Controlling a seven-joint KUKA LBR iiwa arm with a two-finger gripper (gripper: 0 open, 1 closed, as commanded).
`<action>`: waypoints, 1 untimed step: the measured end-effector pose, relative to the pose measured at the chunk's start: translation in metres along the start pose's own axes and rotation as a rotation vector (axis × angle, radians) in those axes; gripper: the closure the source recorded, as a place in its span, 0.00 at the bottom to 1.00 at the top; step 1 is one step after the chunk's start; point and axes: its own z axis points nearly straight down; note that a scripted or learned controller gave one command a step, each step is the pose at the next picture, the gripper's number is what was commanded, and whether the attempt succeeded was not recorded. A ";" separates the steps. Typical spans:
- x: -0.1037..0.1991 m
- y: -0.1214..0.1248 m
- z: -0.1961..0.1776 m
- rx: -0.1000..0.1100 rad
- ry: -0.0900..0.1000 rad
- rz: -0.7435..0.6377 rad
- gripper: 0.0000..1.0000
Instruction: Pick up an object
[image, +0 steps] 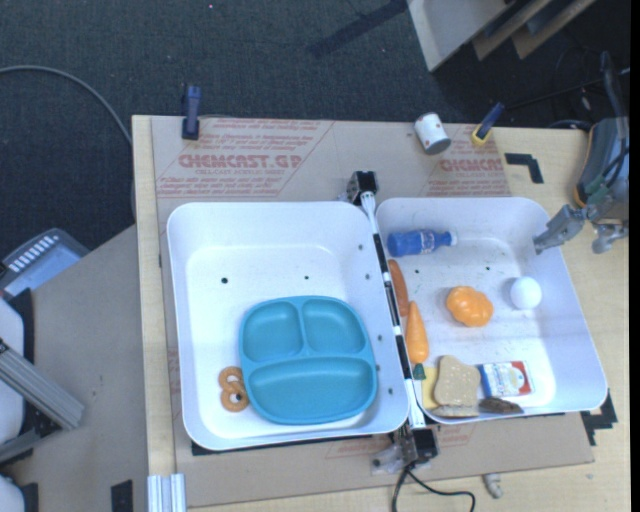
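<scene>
Here the hand (578, 228) hangs over the right rim of the right bin (590, 345), at the far right corner, with grey fingers pointing toward the bin; whether they are spread or closed cannot be told, and nothing shows between them. The arm's grey wrist rises just beyond that rim.

Taking the right bin as landmark: a blue bottle (420, 241) lies near its far wall, by the left edge. An orange fruit (469, 306) sits about mid-floor, and a white ball (525, 293) rests just to the right of it, apart from it and nearest the hand. A carrot (416, 332) and a thin orange stick (398, 282) lie along the bin's left wall. A slice of bread (457, 385) and a small blue and white packet (506, 380) crowd the near edge, side by side. The floor between the ball and the far wall is bare white.

Left of that bin, touching it along a shared edge, the left bin (200, 290) holds a blue divided plate (307, 358) and a small pretzel (234, 388) just beside the plate. Both bins sit on the desk (250, 160).
</scene>
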 end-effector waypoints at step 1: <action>0.061 0.015 0.100 0.002 0.002 -0.001 0.00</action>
